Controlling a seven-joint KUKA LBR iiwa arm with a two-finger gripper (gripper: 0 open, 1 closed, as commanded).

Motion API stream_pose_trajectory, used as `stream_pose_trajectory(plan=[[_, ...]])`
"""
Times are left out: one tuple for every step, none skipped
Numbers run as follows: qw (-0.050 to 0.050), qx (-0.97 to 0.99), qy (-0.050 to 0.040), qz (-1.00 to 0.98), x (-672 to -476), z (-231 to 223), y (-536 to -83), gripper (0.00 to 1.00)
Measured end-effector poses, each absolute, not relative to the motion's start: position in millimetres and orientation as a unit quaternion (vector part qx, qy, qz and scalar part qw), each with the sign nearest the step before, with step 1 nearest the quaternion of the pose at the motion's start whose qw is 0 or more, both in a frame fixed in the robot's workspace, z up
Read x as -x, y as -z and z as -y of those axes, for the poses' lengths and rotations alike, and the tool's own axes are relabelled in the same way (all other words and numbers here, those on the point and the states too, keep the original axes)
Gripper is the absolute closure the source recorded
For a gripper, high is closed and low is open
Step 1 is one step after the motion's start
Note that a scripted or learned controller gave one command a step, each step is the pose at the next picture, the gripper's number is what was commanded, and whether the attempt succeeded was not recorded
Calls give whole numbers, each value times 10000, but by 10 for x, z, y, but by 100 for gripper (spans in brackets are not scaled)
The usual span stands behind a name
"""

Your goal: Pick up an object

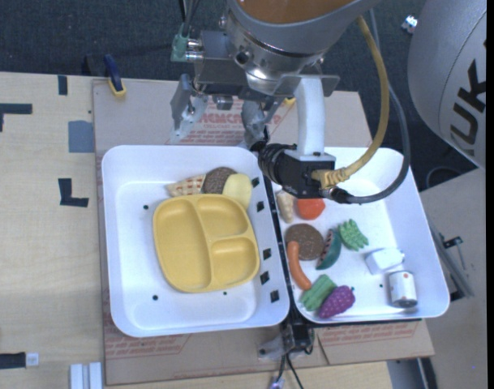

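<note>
My gripper hangs over the back rim of the left bin, fingers spread apart and open, with nothing between them. Just in front of it, inside the bin, lie a ridged tan piece, a brown round cookie and a pale yellow fruit, all crowded against the back of a yellow divided plate. The right bin holds a red tomato, a brown patty, an orange sausage, purple grapes and a silver can.
A black unit on a white post hangs over the divide between the bins. Also in the right bin are a white block, a dark green cucumber and leafy green pieces. A cable loops at the right.
</note>
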State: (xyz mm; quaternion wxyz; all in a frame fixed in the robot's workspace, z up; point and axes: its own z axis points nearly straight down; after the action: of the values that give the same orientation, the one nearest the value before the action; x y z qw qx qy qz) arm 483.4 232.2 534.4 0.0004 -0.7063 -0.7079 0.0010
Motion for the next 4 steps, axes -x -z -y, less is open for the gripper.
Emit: stream_pose_trajectory(plan=[[31, 7066, -98, 7075, -4814, -2327, -3799, 0], [34, 7066, -102, 7076, -4797, -2318, -2277, 0], [14, 7078, -39, 7064, -4824, -2060, -2064, 0], [6, 7086, -25, 7056, -4831, -1425, -2213, 0]])
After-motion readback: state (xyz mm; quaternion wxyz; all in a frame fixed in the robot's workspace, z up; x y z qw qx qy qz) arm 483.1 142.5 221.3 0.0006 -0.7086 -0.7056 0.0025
